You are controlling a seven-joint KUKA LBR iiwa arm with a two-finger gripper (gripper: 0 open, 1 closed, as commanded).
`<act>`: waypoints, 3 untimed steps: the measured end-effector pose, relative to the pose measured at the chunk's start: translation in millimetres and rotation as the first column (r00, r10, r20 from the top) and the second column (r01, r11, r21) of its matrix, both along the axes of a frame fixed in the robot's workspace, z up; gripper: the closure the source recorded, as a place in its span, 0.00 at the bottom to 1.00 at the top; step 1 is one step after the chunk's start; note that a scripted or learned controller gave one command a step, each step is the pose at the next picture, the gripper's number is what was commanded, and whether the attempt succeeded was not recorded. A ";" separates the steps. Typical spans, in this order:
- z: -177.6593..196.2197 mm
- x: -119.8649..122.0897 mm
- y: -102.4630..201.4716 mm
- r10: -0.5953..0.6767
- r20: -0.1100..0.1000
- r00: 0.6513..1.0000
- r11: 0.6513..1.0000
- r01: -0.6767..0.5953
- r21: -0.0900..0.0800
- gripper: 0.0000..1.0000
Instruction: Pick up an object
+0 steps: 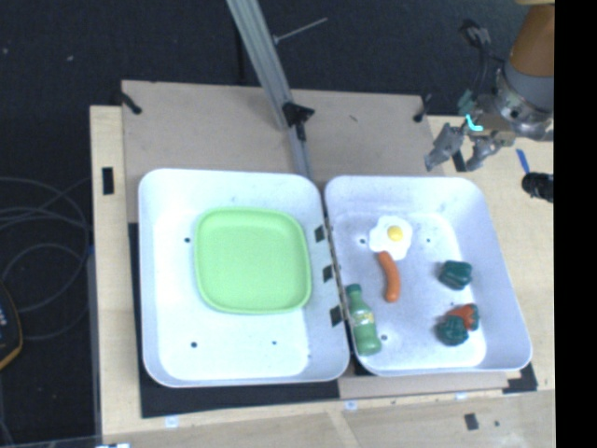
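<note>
My gripper [455, 153] hangs above the far right corner of the right bin [499, 250], its two dark fingers spread open with nothing between them. In that bin lie a fried egg toy [391, 236], an orange sausage [390, 276], a green bottle [361, 318] against the left wall, a dark green piece [455, 273], and a red and teal piece [457, 324]. All of them sit well below and in front of the gripper.
The left bin [163, 250] holds a light green square plate [252, 259]. A grey metal pole [261, 49] slants down to the bins' shared far edge. Tan bench surface [373, 129] runs behind the bins.
</note>
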State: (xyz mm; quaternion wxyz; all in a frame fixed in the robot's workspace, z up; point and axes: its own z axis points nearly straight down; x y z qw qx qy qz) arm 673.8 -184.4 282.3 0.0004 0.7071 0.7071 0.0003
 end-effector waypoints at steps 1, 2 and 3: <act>0.0 0.0 0.0 0.000 0.000 1.000 1.000 0.000 0.000 0.00; -43.5 2.6 -5.2 -0.001 -0.004 1.000 1.000 0.001 0.000 0.00; -103.0 2.1 -13.3 -0.001 -0.005 1.000 1.000 0.001 0.000 0.00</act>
